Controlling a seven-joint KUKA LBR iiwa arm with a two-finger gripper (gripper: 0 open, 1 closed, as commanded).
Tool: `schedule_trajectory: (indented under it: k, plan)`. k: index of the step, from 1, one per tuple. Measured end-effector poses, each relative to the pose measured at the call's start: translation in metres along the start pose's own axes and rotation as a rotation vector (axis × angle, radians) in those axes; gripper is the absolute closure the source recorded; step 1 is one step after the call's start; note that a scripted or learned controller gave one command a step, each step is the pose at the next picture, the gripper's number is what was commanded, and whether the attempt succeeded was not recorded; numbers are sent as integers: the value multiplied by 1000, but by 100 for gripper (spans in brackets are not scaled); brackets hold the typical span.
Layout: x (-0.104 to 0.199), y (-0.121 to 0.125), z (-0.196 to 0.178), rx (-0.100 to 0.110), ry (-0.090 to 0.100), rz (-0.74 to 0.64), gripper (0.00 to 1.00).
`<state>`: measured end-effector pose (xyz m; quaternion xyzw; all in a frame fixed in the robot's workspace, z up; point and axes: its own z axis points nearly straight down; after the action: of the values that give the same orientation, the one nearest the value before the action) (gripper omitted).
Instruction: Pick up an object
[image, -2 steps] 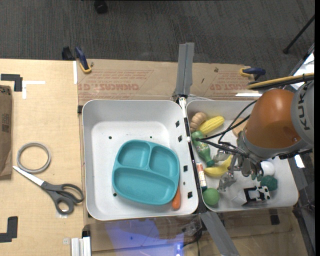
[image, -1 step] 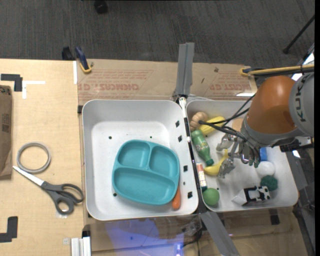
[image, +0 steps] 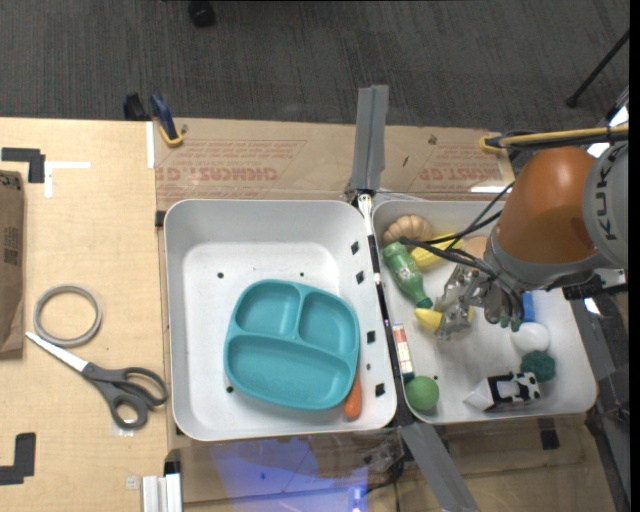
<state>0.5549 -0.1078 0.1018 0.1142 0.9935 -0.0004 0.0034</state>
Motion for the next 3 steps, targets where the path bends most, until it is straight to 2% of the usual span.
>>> schedule_trajectory:
  k: [1,2,3]
  plan:
    - [-73,-31,-110,-1,1,-207,100]
    - [-65,18,-147,-1,1,-129,100]
    - [-42,-23,10,0,4,-159,100]
